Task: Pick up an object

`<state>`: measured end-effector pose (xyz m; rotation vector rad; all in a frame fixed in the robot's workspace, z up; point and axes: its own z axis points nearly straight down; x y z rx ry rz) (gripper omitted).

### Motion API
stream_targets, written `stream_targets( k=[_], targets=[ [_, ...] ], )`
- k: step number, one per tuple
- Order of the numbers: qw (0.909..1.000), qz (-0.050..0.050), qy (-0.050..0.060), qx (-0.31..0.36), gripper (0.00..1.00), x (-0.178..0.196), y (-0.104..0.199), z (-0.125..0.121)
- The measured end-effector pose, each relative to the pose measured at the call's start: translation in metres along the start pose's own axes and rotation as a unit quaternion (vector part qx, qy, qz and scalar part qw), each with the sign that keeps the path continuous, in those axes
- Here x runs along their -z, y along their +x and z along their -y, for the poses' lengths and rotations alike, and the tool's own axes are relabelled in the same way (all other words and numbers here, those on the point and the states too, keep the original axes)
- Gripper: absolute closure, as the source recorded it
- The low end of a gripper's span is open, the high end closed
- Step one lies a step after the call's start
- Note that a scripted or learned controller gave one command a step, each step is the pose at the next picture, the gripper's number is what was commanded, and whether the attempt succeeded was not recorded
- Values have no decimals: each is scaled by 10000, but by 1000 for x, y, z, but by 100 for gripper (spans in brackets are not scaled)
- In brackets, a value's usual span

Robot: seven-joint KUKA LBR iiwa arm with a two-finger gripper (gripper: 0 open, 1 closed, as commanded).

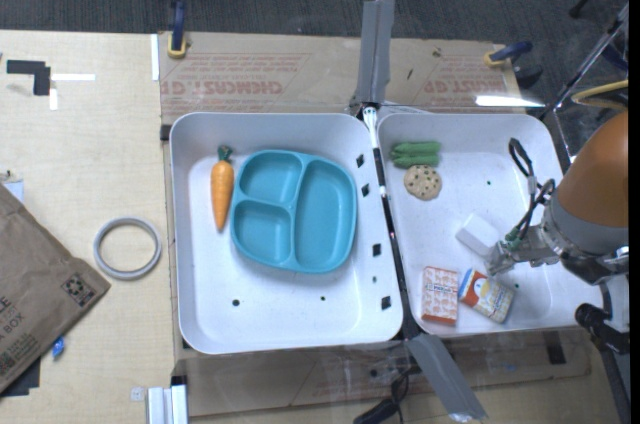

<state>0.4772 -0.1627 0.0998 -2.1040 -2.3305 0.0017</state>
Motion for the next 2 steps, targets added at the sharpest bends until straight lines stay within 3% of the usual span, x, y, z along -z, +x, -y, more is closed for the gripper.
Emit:
stream_targets(
  k=[1, 2],
  targets=[
    [10000, 0, 0, 1, 0, 0, 0, 0],
    [9990, -3, -2, -444, 0, -9, 16, -2]
  ],
)
